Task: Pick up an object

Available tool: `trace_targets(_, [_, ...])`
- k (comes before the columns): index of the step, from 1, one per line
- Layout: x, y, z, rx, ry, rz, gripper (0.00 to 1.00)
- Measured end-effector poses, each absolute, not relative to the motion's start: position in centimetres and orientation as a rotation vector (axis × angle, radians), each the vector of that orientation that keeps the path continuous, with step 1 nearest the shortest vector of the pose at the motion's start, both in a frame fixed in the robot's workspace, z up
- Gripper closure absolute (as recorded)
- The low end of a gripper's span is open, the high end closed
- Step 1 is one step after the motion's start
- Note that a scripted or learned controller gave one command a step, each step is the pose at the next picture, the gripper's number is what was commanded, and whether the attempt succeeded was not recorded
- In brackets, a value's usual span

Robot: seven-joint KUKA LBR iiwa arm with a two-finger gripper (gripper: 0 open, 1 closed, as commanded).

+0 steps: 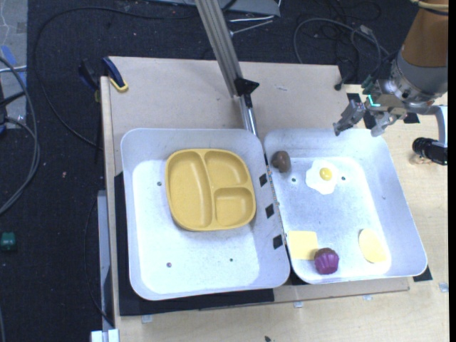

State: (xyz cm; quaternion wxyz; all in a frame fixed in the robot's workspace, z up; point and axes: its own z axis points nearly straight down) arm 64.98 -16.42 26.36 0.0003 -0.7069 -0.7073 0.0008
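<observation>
My gripper [362, 120] hangs open above the far right corner of the right bin [399, 212], with nothing between its fingers. In that bin lie a brown lump [281, 161] at the far left, a fried egg [323, 177] in the middle, a yellow square slice [302, 245] and a purple piece [326, 261] at the near side, and a pale yellow oval [372, 245] at the near right. The egg is the closest item to the gripper, lying below and to its left in the view.
The left bin [142, 262] holds a yellow divided plate [211, 189]. A metal pole [221, 34] slants across the bench's far side down to the gap between the bins. Cables lie on the dark floor around the bench.
</observation>
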Motion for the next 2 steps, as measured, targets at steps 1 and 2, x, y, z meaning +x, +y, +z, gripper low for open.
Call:
trace_targets(1, [65.0,-16.4,26.5,-2.221,-2.224,0.000,0.00])
trace_targets(2, [65.6,-16.0,20.3,-2.215,-2.223,0.005,0.00])
